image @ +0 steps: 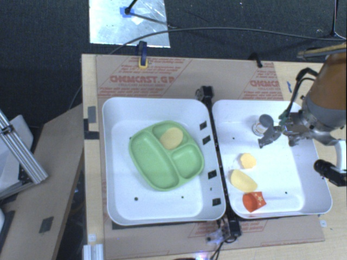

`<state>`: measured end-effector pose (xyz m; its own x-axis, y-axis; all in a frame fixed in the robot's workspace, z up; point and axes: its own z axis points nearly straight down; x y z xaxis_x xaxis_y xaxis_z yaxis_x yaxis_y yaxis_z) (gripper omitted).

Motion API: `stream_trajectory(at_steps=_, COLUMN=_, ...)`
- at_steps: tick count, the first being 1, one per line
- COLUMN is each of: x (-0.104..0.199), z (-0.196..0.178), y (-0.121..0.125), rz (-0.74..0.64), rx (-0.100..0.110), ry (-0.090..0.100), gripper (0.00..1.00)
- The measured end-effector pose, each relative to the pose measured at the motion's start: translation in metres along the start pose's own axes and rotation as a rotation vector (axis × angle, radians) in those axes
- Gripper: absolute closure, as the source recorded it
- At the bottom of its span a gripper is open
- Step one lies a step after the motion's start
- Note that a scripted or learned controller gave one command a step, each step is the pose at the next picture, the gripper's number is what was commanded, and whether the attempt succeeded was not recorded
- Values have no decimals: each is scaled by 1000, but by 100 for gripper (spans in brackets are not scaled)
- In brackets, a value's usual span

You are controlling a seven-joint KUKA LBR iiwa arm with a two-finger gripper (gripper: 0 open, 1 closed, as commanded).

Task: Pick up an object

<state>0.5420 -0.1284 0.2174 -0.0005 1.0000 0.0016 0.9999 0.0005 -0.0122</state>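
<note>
— What's the bench like from where you stand?

— A brown board [179, 72] with red lettering sits on a dark floor, and two white bins lie side by side on it, touching along a black clipped seam. Nearest me, at the front of the right bin [309, 199], there's a red piece [254, 201], and just behind it, almost touching, a yellow lump [243, 181]. A little further back sits a small yellow cube [248, 161].

— Why all bunched there?

— My guess is they're simply loose stock for the arm to pick from; the task only asks for an object, so any of the three would do.

— And the left bin [116, 199]?

— A green tray [165, 156] with three compartments, lying at an angle. A pale yellow piece [172, 138] rests in its far small compartment. It looks like somewhere things get dropped off, though that's only my reading.

— Where's the arm?

— Further back, coming in from the right, with the gripper [265, 131] low over the far part of the right bin. It's well apart from the red piece and the lump, nearer the cube but behind it.

— Holding anything?

— I see nothing between its fingers, but I can't tell from here whether it's spread or closed. I'd say no pick is made yet.
</note>
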Motion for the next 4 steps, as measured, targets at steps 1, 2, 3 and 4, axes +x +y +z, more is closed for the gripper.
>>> stream_trajectory(at_steps=1, x=0, z=-7, y=2, rz=-3, rx=-14, ry=-2, gripper=0)
stream_trajectory(at_steps=2, x=7, z=52, y=0, rz=-1, rx=-10, ry=-1, gripper=0)
stream_trajectory(at_steps=3, x=4, z=114, y=-1, rz=-1, rx=-9, ry=-1, gripper=0)
stream_trajectory(at_steps=4, x=5, z=133, y=0, rz=0, rx=-12, ry=-1, gripper=0)
